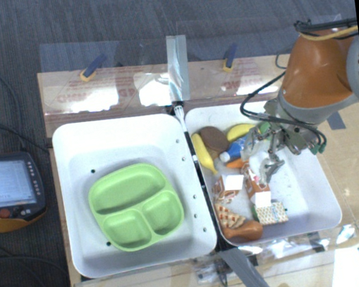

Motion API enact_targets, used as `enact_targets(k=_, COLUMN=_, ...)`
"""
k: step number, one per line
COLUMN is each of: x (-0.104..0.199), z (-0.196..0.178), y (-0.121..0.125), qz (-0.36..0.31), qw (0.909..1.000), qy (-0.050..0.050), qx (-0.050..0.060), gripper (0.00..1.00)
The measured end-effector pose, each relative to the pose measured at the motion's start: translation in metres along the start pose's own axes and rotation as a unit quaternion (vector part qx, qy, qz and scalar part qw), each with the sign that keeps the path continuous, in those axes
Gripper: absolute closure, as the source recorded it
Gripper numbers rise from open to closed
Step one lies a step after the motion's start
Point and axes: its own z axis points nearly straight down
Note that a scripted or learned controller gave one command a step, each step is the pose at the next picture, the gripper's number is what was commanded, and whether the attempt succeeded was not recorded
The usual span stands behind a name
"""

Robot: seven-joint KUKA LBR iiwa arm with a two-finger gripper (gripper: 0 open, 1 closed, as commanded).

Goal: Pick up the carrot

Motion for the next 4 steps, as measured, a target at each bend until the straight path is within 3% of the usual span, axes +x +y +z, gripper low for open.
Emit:
enact_targets(k=1, x=-0.008, z=0.088, y=0.009, qz=0.069, qw=0.9976, qy=-0.005, qx=0.001, gripper=1.0)
enact_targets(k=2, x=-0.053, z=-0.132, y=0.03, qz=0.116, qw=0.9933, qy=-0.007, qx=0.001, gripper=1.0)
enact_targets(k=3, x=-0.051, z=-0.126, y=0.031, qz=0.116, qw=0.9933, qy=-0.002, qx=0.0, gripper=0.0)
enact_targets(k=4, x=-0.003, z=-0.015, y=0.034, qz=0.17, qw=0.9854, qy=0.002, qx=-0.001, gripper=0.0)
